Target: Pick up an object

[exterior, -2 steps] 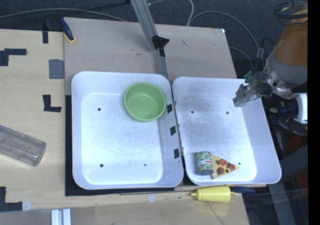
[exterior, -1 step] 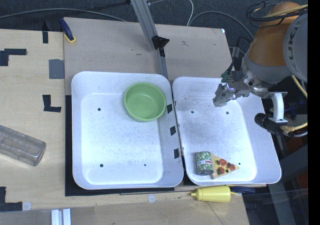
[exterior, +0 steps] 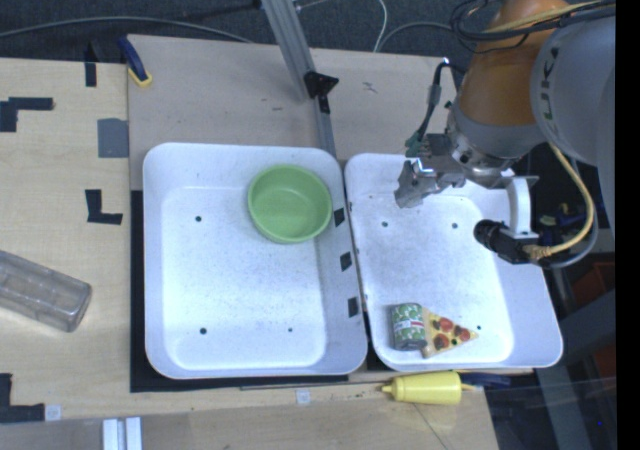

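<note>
Camera view: jaws [exterior: 413, 185] hang over rt bin's [exterior: 520, 338] upper-left part, can't tell if released or clenched, nothing seen between them. Green can [exterior: 406, 325] & pizza slice toy [exterior: 447, 332] lie touching near that bin's front edge, well apart from jaws. Green bowl [exterior: 289, 203] sits in left bin [exterior: 190, 338]. Yellow bottle [exterior: 425, 389] & clear tube [exterior: 40, 290] on bench [exterior: 200, 88]

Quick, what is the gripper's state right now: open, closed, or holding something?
Gripper: cannot be told; it hangs over the far end of the right bin, with nothing seen in its grasp.
</note>
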`<act>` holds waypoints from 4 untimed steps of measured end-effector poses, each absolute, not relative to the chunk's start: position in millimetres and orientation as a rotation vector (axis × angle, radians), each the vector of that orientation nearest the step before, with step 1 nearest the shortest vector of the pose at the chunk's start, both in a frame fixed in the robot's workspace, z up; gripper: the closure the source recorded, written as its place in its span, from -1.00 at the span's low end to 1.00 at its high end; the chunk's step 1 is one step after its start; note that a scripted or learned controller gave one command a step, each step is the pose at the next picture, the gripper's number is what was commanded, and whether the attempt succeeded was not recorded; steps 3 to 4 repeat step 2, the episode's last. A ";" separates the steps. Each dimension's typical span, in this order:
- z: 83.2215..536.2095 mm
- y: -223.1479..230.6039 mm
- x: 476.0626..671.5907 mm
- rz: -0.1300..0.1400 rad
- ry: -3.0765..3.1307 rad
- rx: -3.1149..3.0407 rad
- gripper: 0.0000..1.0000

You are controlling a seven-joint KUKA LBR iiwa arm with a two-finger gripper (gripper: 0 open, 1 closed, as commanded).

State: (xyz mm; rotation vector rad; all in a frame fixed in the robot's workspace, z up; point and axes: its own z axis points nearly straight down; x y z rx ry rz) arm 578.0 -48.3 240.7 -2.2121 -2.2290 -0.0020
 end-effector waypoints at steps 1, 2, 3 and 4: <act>226.3 5.7 586.0 0.002 -2.227 -2.212 1.00; 236.2 56.9 592.1 -0.001 -2.228 -2.212 1.00; 236.2 56.9 592.1 -0.001 -2.228 -2.212 1.00; 236.2 56.9 592.1 -0.001 -2.228 -2.212 1.00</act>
